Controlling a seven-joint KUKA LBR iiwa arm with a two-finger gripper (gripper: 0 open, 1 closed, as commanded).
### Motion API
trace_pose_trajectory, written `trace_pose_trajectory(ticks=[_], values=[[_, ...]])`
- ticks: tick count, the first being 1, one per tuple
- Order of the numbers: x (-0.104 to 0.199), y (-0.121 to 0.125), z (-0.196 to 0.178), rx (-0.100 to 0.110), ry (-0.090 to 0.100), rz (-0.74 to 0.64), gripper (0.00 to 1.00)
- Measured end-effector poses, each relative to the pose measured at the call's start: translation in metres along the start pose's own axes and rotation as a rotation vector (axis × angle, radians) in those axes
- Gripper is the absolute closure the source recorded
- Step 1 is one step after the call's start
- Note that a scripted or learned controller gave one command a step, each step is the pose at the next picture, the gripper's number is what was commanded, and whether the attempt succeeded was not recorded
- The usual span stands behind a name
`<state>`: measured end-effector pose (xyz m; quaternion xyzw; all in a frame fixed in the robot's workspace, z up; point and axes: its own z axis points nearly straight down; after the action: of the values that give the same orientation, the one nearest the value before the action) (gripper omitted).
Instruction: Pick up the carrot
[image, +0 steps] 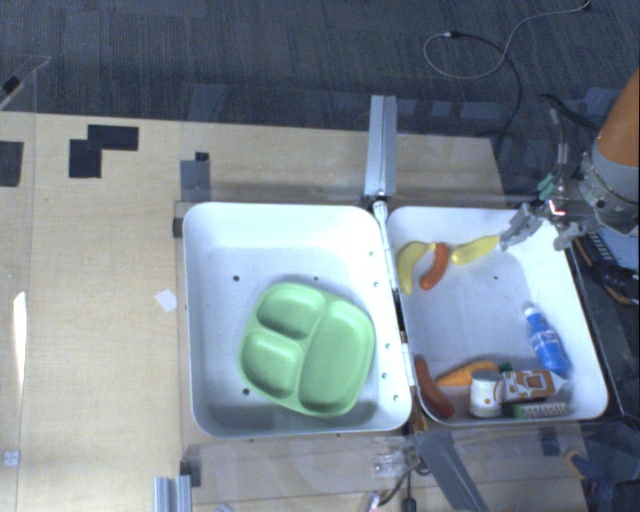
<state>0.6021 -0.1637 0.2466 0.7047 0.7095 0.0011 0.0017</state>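
Carrot awaiting pickup, low in the right bin
Likely light, stiff, smooth plastic; grip across its middle, clear of the neighbouring sausage. Jaws hover over the bin's far rim; opening cannot be told

The grey arm enters at the right edge, its orange band uppermost; the wrist angles down and leftward; the gripper hangs at its tip, pointing left.
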Motion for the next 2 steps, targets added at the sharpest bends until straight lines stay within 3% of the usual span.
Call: trace_pose_trajectory(ticks=[1, 2], values=[[0.019, -0.047, 0.084, 0.000, 0.000, -0.136, 0.00], [0.066, -0.105, 0.153, 0.000, 0.001, 0.036, 0.00]])
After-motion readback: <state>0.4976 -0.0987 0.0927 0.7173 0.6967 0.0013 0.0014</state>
